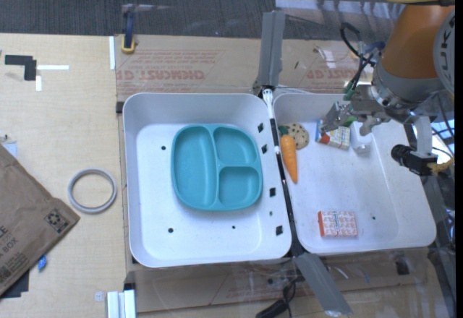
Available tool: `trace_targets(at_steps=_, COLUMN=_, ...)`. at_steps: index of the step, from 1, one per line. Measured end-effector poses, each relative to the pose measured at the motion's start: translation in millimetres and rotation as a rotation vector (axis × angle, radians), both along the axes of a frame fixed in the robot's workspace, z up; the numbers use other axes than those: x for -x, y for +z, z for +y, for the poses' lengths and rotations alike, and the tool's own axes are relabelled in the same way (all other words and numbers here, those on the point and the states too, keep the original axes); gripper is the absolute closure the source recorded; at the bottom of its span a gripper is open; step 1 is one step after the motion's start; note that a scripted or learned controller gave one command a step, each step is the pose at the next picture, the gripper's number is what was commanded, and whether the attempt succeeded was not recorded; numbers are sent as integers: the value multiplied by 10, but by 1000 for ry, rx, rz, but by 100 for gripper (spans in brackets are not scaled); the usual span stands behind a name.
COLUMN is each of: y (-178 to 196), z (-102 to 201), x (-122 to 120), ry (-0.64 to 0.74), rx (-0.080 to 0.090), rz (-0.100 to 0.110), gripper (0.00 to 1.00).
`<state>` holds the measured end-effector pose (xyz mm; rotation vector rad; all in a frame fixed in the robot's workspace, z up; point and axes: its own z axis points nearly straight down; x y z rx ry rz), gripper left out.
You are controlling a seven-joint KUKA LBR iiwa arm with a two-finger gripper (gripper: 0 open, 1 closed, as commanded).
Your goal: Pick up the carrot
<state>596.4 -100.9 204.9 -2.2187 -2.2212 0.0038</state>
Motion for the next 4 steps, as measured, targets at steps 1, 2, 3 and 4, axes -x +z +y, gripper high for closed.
trace_targets(at_steps=1, y=-143, z=527, x=450, ry=95, rx=0, rz=0, gripper=0)
trace_targets(at_steps=2, y=-140, z=1102, x=1190, ry=303, rx=-1, rz=0, gripper=0)
trace_targets(at_steps=3, y=-139, z=569, x=1190, ry=90, rx=0, rz=-2, gripper=0)
trace_targets(at_steps=4, y=-90, z=945, x=186, ry=149, rx=1, rz=-1, gripper=0)
